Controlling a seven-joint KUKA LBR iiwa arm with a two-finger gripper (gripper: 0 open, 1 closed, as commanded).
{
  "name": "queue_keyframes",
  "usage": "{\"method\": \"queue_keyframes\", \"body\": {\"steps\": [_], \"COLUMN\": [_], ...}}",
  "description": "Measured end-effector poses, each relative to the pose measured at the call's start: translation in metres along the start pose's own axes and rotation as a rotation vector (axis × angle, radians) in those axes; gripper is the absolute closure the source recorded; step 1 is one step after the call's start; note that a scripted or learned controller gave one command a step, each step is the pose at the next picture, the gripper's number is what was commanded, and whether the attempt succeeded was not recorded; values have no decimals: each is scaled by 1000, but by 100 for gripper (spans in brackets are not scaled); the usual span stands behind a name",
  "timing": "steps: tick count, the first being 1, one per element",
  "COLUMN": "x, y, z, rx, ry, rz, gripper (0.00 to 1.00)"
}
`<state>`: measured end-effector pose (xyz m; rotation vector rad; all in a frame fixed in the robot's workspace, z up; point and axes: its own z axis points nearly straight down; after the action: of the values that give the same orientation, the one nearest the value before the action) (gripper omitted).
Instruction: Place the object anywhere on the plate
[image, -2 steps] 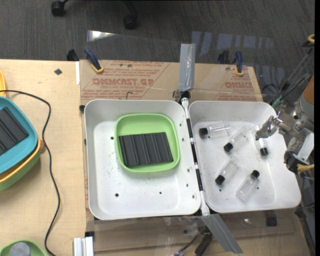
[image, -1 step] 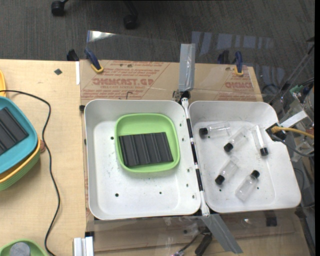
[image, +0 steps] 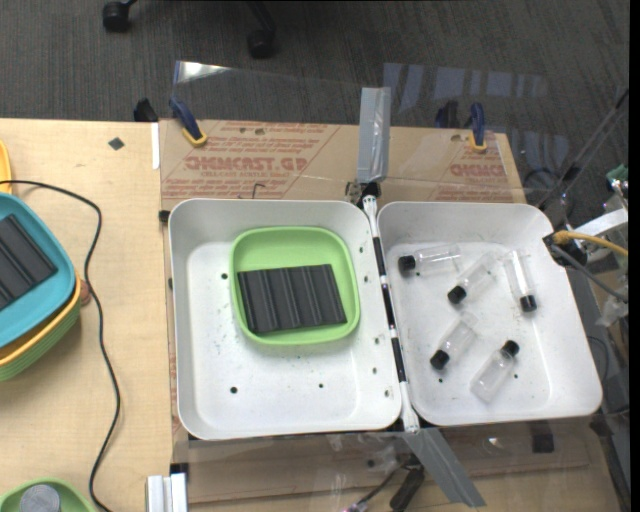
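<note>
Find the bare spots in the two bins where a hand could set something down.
Left bin: the floor below the green plate and the strip to its left. Right bin: the lower left corner and the right side. Its middle is crowded with vials.

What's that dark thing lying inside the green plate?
A dark grey ribbed slab lies flat inside the green plate, covering most of its floor. What lies beneath the slab is hidden.

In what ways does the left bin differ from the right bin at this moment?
The left bin holds a green plate with a dark ribbed insert; the right bin holds five clear vials with black caps, lying loose. The left bin's load sits together near its upper middle; the right bin's vials point different ways. Both are shallow, white and of like size.
</note>
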<state>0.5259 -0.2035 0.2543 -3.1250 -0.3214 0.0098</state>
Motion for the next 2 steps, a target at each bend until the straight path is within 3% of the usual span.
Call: {"method": "queue_keyframes", "body": {"steps": [1, 2], "x": [-9, -26], "y": [17, 13], "z": [4, -13], "rx": [1, 1], "ry": [0, 1], "rz": [2, 2], "gripper": [0, 0]}}
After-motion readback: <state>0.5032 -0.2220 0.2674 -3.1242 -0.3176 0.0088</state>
